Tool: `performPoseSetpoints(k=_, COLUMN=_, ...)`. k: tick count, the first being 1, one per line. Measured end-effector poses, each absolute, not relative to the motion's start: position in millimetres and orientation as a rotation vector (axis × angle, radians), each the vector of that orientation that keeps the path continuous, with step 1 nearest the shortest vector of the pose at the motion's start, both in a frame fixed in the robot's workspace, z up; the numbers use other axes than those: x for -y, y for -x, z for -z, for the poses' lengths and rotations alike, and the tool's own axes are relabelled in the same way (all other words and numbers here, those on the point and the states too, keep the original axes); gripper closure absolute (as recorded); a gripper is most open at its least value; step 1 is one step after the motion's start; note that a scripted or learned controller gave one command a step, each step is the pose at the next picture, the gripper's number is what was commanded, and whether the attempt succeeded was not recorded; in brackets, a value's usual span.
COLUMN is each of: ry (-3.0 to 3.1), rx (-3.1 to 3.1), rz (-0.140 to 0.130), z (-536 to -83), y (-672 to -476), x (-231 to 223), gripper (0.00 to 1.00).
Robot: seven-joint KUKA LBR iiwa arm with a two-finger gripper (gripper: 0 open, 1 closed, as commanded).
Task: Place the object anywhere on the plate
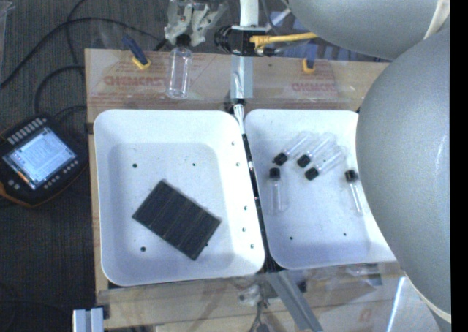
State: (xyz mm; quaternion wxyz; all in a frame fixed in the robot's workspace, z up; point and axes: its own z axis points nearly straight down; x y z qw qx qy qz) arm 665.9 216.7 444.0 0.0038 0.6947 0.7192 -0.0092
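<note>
Bench beyond both bins, hand (183,36) poised high, fingers clasping clear vial (178,73) upright.

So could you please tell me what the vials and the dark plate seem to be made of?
The vials look like clear glass or plastic, since the white bin shows through them, with black caps. The plate looks like matte dark plastic or rubber, ribbed and without glare.

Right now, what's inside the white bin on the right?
The right bin holds a handful of clear vials with black caps, lying on their sides near its top half. The big grey arm covers the bin's right edge, so anything beneath it can't be seen.
</note>
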Motion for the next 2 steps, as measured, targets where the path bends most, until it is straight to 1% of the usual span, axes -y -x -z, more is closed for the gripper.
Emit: performPoseSetpoints(k=2, ry=-2.174, rx=-2.253, rz=0.041, z=-460.0, y=-666.2, x=-218.2, gripper=1.00)
